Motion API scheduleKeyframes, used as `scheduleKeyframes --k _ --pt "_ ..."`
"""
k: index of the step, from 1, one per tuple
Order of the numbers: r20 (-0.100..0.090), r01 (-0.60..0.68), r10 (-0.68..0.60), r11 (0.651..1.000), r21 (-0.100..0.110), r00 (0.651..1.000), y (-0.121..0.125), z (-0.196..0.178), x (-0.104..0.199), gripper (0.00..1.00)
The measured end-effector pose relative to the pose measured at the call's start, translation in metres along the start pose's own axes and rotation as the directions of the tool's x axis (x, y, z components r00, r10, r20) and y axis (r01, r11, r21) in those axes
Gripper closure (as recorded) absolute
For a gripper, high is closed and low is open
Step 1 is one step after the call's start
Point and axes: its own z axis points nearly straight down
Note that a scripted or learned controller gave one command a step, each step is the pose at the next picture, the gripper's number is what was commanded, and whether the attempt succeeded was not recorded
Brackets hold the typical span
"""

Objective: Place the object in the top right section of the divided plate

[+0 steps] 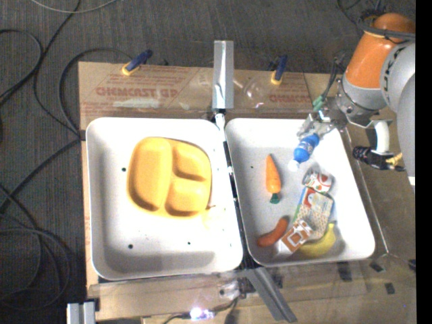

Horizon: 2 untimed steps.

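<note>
Gripper [317, 128] closed on the blue bottle [305, 147] above the right bin [351, 245] — I would lift clear, then cross to the yellow plate [170, 176] — its top right section.

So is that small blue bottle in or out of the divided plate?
Out. The blue bottle is over the right bin, by the tool; the yellow plate sits in the left bin.

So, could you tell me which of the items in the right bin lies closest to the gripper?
The small blue-and-white bottle, directly at the gripper near the bin's upper right. The carrot, sausage, carton and banana lie lower.
</note>
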Motion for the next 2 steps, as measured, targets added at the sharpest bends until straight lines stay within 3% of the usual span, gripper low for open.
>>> scheduleKeyframes --k 1,2 --pt "-0.004 0.169 -0.169 0.986 -0.001 0.986 -0.019 -0.001 0.081 1.00" --pt "-0.005 0.098 -0.098 0.995 0.000 0.995 -0.044 -0.028 0.152 1.00"
